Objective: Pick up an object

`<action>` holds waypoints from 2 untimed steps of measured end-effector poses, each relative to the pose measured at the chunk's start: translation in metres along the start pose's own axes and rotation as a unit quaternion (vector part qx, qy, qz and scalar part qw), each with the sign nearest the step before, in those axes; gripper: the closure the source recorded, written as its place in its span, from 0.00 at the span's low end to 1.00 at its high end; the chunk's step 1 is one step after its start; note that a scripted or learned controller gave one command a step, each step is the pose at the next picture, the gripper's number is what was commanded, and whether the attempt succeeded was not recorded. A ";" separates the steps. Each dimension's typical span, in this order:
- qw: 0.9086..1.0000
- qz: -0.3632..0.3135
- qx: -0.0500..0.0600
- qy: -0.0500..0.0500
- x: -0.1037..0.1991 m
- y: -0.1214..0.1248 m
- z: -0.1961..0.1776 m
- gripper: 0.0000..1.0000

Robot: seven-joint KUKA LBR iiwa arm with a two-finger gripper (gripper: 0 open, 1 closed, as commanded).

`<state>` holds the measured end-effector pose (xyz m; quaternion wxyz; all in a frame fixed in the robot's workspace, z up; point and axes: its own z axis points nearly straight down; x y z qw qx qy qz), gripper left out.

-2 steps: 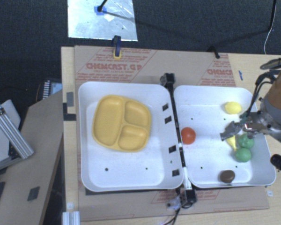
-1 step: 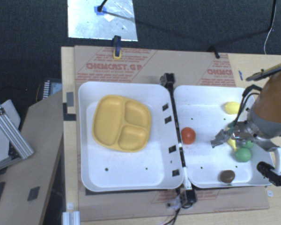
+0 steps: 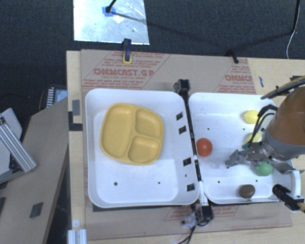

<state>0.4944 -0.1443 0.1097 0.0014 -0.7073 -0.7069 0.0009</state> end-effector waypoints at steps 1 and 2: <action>1.000 -0.001 -0.003 -0.001 0.000 0.002 -0.013 1.00; 1.000 -0.002 -0.006 -0.002 -0.002 0.007 -0.077 1.00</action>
